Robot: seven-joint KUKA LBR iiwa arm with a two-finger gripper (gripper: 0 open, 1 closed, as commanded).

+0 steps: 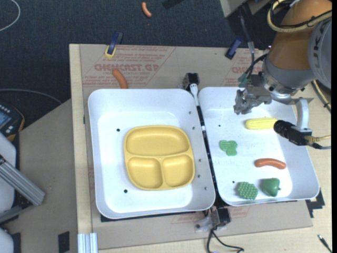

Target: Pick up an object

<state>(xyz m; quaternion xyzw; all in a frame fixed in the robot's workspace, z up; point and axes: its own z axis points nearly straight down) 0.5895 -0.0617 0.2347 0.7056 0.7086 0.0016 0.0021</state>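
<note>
Camera view: 2 white bins [100, 141] on a cardboard-topped bench [158, 62], dark carpet [63, 15] beyond.

A brown desk [158, 59] is seen from above. Two shallow white bins, the left bin [105, 141] and right bin [305, 167], are set on it side by side, with an orange sausage [120, 78] laid near the back.

Grey arm [316, 46], orange band
</note>
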